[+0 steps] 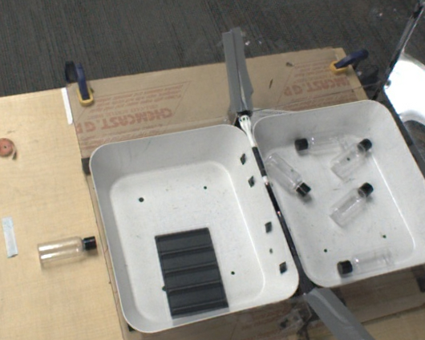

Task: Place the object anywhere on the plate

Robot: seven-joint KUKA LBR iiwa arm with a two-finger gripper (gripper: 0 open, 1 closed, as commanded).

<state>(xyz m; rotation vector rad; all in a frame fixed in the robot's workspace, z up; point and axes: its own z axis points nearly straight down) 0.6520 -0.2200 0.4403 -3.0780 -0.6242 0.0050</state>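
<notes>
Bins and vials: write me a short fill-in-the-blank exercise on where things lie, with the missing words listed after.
1. The dark ribbed plate lies in the ____ bin.
2. The right bin holds ____ clear vials with black caps.
3. One more vial lies on the wooden bench, to the ____ of both bins.

Missing words: left; five; left

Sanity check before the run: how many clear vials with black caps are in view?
6. Five lie in the right bin: upper left, upper right, by the divider, centre, bottom edge. One lies on the bench left of the left bin.
</notes>
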